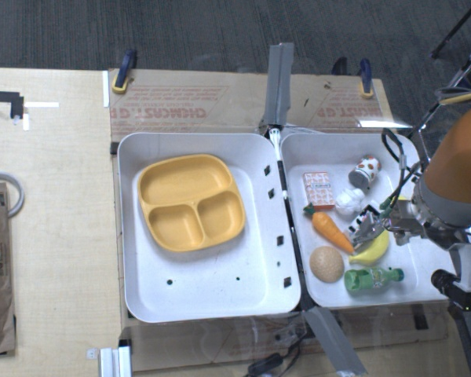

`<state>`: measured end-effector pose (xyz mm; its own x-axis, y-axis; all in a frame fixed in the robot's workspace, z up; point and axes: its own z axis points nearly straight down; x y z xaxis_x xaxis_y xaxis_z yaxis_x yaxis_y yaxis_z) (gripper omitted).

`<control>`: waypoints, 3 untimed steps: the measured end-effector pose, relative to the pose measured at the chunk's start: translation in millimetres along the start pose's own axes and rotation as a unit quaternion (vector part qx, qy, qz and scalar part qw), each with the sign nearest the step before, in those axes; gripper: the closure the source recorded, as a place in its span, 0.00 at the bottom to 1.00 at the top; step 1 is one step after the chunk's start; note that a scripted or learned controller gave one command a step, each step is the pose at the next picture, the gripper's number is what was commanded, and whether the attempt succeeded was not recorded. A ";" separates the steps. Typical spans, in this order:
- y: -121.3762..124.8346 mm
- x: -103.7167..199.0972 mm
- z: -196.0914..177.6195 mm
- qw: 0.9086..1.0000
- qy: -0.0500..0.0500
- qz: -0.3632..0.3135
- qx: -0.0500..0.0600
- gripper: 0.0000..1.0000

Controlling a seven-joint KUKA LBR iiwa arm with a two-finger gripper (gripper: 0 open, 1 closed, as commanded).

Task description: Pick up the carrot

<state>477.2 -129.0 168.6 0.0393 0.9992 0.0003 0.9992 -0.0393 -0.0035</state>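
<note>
Hovering at the carrot's [332, 232] 3 o'clock end, fingers [366, 228]; spread cannot be judged. Carrot lies in right bin [298, 210], apparently rigid, smooth, light; grip mid-body. Crowding: banana [374, 248] at 4, egg-like ball [326, 264] at 6, carton [319, 189] at 12.

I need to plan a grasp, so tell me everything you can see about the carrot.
The carrot is a small orange toy-like piece, smooth and plastic-looking, with a green stub at its upper-left end. It lies flat on the floor of the right bin, slanting from upper left down to lower right. The claw hovers at its lower-right end, beside the yellow banana. A red-and-white box sits just above its green end, and a tan ball lies just below it.
</note>
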 end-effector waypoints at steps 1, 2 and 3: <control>40.0 22.5 77.4 0.999 0.000 -0.035 -0.001 0.00; 39.6 21.3 68.8 0.999 0.000 -0.032 0.000 1.00; -0.3 71.1 -22.2 0.997 -0.001 -0.076 -0.001 1.00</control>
